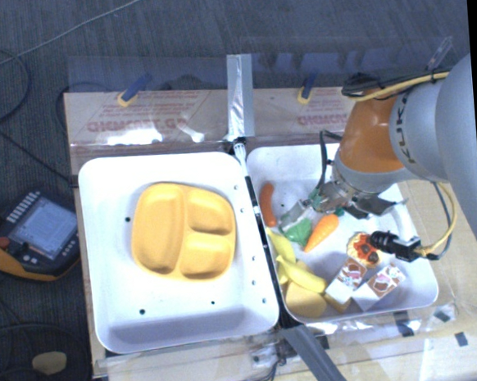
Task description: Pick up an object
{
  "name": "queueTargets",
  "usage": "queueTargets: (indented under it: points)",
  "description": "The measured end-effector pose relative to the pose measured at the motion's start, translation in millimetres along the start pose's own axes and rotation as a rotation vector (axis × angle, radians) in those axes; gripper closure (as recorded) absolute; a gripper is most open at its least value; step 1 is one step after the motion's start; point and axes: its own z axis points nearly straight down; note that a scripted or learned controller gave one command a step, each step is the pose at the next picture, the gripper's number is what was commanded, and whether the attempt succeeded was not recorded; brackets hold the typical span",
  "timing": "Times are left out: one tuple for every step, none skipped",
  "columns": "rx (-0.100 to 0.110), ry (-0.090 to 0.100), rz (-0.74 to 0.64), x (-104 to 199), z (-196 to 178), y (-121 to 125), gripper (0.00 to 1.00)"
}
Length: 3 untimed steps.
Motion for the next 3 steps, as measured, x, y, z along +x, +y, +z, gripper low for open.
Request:
queueTargets:
  points:
    - [-0.006, -0.001, 0.0, 0, -12, 2, 1.0]
    - [0.016, 0.006, 0.062, 44, -91, 61, 1.0]
    - [0.003, 0.001, -0.098, -11, 0, 29, 1.0]
